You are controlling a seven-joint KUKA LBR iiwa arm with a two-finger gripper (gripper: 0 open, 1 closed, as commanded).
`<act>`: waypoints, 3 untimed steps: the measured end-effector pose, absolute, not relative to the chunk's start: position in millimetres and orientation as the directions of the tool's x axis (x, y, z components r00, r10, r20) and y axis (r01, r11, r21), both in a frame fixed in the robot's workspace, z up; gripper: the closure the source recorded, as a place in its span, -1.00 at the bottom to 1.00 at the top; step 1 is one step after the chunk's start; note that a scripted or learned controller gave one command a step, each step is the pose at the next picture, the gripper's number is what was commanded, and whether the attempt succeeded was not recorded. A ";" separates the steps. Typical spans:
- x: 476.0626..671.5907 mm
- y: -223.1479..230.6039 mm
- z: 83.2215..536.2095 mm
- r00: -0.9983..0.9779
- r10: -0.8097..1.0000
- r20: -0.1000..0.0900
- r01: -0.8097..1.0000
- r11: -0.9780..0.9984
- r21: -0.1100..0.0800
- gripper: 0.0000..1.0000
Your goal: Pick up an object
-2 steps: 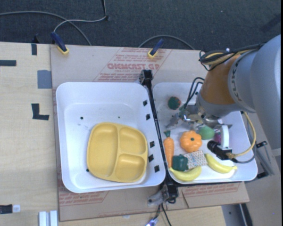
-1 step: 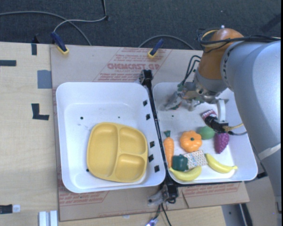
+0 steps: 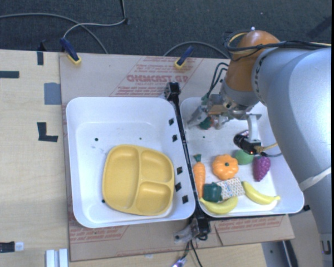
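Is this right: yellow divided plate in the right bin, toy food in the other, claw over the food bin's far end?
Not quite. The camera view shows the plate in the left bin. The toy food, such as the pumpkin and carrot, lies in the right bin, and the claw is over that bin's far end.

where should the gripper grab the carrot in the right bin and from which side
Grip the carrot across its thick orange middle, coming straight down from above. It lies flat, running lengthwise beside the bin's left wall, so the fingers should probably close across its narrow width. The wall sits tight on one side and the pumpkin is near the other, so a side approach looks cramped.
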State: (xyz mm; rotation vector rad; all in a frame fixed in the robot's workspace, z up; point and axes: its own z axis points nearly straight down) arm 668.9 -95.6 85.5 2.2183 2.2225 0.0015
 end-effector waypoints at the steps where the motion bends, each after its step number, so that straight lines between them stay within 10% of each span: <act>1: 668.6 -95.5 95.4 -0.003 1.000 -0.001 1.000 0.003 0.001 1.00; 2: 588.6 -97.6 156.3 0.000 1.000 -0.001 1.000 0.000 0.000 1.00; 3: 561.4 -53.5 243.0 -0.002 1.000 0.000 1.000 0.002 0.000 1.00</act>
